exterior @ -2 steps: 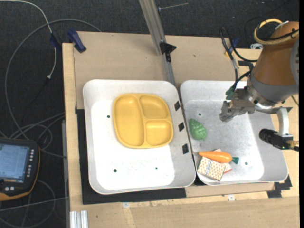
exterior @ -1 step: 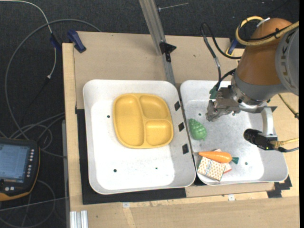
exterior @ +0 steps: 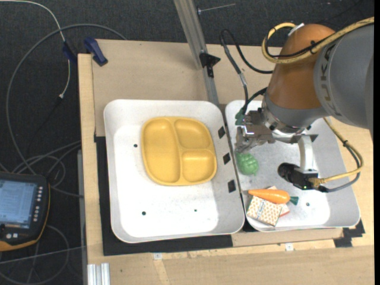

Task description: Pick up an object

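In the right bin [exterior: 332, 159], the gripper [exterior: 248, 144] hangs just above a green ball [exterior: 247, 163] — whether it's open or closed, I cannot tell. Hard against the bin's left wall, the ball could roll away — a missed grasp.

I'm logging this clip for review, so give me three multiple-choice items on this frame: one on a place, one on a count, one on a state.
1. Where does the yellow divided plate lie?
A. In the left bin
B. In the right bin
C. On the bare bench

2. How many compartments does the plate have?
A. Two
B. Three
C. Five

3. How does the carrot lie?
A. Standing on end
B. Flat on its side, next to the patterned packet
C. On the yellow plate

Answers:
1 A, the plate sits in the middle of the left bin.
2 B, one long section and two smaller ones show.
3 B, it lies sideways at the right bin's near edge, just above the packet.
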You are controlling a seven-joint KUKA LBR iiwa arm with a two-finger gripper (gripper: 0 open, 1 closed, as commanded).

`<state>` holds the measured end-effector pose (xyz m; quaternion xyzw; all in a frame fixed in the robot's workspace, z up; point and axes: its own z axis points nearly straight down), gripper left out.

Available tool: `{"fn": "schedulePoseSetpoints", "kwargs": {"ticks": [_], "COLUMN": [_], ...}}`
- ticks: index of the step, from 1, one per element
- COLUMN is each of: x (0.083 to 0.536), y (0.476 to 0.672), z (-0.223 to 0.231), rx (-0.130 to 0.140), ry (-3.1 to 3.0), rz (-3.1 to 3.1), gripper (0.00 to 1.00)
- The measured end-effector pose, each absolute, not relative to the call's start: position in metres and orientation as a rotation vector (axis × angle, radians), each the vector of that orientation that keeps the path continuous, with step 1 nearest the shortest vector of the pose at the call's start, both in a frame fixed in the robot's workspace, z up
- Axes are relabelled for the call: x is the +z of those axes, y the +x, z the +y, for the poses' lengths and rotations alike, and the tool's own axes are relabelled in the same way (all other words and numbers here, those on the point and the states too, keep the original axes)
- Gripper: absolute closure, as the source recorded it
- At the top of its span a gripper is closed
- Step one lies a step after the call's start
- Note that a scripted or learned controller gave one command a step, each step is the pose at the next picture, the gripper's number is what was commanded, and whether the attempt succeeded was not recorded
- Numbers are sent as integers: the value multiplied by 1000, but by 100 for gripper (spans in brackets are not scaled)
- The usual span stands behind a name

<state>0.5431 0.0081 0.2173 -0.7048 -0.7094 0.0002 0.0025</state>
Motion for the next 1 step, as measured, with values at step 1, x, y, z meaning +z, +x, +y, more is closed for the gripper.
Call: {"fn": "schedulePoseSetpoints", "kwargs": {"ticks": [1], "x": [211], "y": [539], "z": [61], "rx": [1], "ry": [-2211], "rz": [-2224], "gripper": [100]}}
